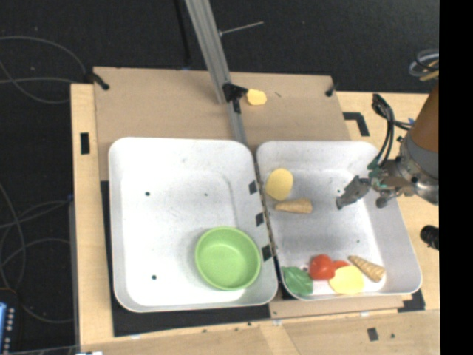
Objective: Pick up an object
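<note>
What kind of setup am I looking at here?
Probably a lab bench for robot grasping trials: two shallow white bins side by side on a board, toy-like items such as a green plastic bowl, and the grey arm's gripper over the right bin.

— What could we not make out at the right side?

— The arm [427,135] was cut off by the edge, so we saw just its wrist. The gripper [356,191] was small and dark; we could not tell how its fingers stood.

— And in the bins?

— In the right bin [384,220], the green piece [297,279] sat partly under the red piece [321,266], and their shapes were too small for us to name.
</note>
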Controlling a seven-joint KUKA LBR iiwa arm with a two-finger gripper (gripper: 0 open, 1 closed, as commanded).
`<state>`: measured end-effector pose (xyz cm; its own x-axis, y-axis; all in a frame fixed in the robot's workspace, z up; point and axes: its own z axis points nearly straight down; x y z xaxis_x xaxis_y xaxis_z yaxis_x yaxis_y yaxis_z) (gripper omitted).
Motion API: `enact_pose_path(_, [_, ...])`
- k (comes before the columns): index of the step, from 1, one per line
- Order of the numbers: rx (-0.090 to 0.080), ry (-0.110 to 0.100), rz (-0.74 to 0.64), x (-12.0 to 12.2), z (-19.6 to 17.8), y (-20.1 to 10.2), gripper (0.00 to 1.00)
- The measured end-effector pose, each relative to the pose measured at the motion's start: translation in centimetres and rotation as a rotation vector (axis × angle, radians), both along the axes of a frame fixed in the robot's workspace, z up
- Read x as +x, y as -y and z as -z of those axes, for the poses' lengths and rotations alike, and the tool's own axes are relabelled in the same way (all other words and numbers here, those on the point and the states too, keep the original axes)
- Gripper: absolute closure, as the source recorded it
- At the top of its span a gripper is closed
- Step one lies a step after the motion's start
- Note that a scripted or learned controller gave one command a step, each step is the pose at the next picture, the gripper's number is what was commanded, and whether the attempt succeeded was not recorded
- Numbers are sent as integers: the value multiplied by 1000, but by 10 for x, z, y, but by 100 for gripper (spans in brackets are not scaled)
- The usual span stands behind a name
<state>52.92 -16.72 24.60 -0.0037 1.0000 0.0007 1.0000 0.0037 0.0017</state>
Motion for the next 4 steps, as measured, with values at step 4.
enact_pose_path(4, [-4,-2,6,-8,147,11,0])
